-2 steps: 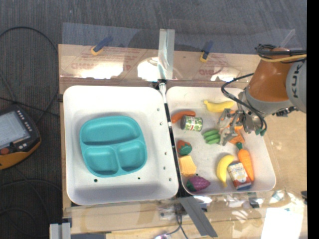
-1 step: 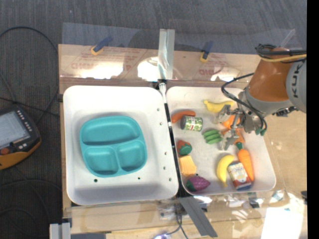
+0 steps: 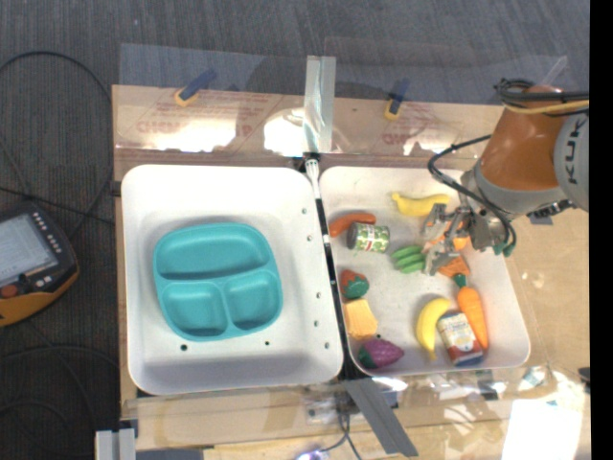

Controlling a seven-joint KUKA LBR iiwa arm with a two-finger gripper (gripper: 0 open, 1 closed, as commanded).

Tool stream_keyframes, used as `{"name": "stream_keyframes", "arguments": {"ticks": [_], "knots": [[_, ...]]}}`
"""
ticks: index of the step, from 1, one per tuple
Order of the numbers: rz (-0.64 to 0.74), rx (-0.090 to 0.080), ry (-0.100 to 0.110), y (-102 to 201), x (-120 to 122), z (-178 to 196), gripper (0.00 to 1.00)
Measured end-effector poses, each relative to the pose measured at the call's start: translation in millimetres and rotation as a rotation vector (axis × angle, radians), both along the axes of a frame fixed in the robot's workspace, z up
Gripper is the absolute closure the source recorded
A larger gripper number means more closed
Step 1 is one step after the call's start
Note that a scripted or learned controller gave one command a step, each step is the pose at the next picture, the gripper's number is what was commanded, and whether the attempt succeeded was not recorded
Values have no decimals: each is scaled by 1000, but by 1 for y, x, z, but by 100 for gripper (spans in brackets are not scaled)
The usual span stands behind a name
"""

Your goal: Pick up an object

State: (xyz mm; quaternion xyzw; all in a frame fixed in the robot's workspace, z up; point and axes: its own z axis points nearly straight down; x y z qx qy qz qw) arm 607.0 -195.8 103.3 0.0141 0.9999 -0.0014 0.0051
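The green pod (image 3: 409, 257), a small bumpy toy vegetable of dark green plastic, lay on the floor of the right bin (image 3: 498, 348), just left of the gripper (image 3: 442, 247) and closest to it of all the toys, so it seemed the likeliest thing to be picked. It rested flat and slightly slanted, with bare white floor below it.

The step in hand looked like the descent for a grasp: the gripper hung low over the bin floor beside the pod, and nothing could be seen between its fingers. Whether those fingers stood apart or closed could not be told at this slant. The next move would have called for setting the fingers astride the pod's narrow width, closing, then lifting straight up.

Other toys crowded the pod. A small green-labelled can (image 3: 370, 237) lay on its side just left of it, with a red-orange pepper (image 3: 345, 222) beyond that. A yellow banana (image 3: 419, 202) lay above the pod, near the bin's far wall. Below and right of the pod were a carrot (image 3: 471, 316), a second banana (image 3: 430, 322) and a red-capped bottle (image 3: 460, 338), touching one another. Further left of those sat a yellow block (image 3: 360, 318) and a purple toy (image 3: 381, 354). Well left of the pod, the left bin (image 3: 144, 199) held a teal divided tray (image 3: 216, 278).
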Motion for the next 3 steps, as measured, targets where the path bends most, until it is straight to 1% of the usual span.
{"name": "stream_keyframes", "arguments": {"ticks": [1,2,3], "knots": [[0,0,0,0,0,0,0],[-36,0,0,13,23,-13,0],[-35,-2,-8,13,25,-1,100]]}}
